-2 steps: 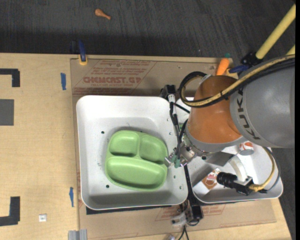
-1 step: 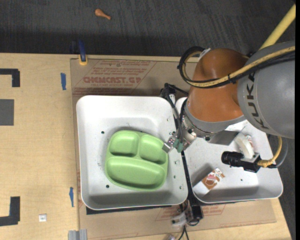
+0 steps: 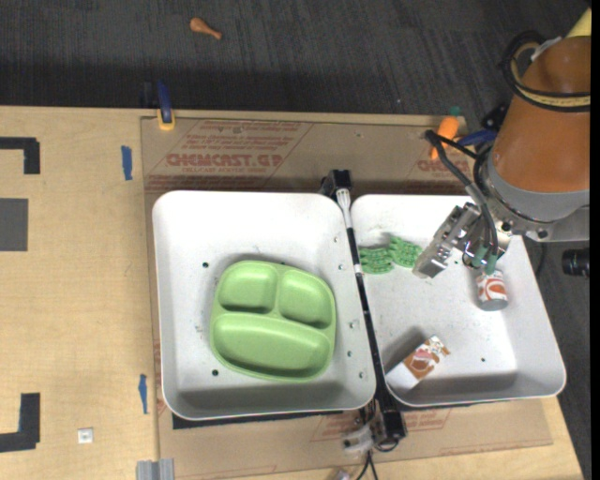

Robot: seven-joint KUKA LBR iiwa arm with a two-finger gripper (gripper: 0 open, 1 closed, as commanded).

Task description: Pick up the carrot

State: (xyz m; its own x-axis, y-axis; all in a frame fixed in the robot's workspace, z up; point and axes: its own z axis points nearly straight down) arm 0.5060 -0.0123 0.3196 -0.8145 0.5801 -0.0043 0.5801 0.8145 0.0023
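Note:
A small orange carrot-shaped object lies on the dark floor beyond the bench's far edge, well outside both bins. My gripper hangs over the far middle of the right bin. Its fingers are spread, and I see nothing between them. One grey finger points toward a green leafy toy just to its left. The other side sits just above a small red-and-white can.
A brown-and-white packet lies near the right bin's front left corner. The left bin holds a green divided plate. An orange clamp and cables sit at the bench's far right.

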